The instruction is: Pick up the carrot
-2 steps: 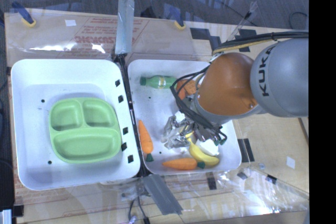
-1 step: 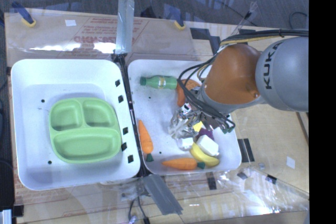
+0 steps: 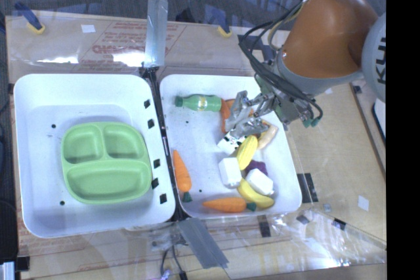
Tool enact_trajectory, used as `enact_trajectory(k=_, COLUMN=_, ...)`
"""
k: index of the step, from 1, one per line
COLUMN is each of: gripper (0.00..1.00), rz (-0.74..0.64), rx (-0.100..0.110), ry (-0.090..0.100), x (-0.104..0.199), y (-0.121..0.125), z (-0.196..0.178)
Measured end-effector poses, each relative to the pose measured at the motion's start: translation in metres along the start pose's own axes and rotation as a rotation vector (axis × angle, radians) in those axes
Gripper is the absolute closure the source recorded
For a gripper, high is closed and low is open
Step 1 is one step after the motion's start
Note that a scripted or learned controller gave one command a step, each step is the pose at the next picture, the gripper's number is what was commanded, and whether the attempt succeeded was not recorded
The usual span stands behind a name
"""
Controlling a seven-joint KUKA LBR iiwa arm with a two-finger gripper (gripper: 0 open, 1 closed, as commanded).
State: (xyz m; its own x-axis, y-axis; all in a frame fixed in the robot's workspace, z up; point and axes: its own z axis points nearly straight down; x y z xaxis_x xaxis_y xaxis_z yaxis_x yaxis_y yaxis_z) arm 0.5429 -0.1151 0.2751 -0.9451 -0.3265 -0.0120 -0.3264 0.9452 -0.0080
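Two carrots lie in the right bin (image 3: 197, 85). One carrot (image 3: 181, 171) rests along the left wall, pointing toward the front. The other carrot (image 3: 225, 204) lies flat by the front wall with its green end to the right. My gripper (image 3: 237, 122) hangs low over the bin's middle right, above a yellow banana (image 3: 247, 151) and a small white piece. It is well apart from both carrots. A further orange piece (image 3: 226, 108) sits just left of the gripper, partly hidden by it.
A green bottle (image 3: 199, 102) lies at the back of the right bin. White blocks (image 3: 230, 172), a purple piece (image 3: 257, 167) and a second banana (image 3: 256, 196) crowd the front right. The left bin (image 3: 33, 95) holds a green divided plate (image 3: 105, 162).
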Motion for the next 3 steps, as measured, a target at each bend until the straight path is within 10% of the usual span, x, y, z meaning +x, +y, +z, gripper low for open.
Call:
enact_trajectory(k=1, gripper=1.0, rz=-0.137, rx=0.002, ry=0.002, x=0.033, y=-0.07, z=-0.103)
enact_trajectory(k=2, gripper=0.0, rz=-0.141, rx=-0.004, ry=0.006, x=0.032, y=-0.068, z=-0.1)
enact_trajectory(k=3, gripper=0.0, rz=-0.183, rx=-0.017, ry=0.018, x=0.042, y=-0.005, z=0.08)
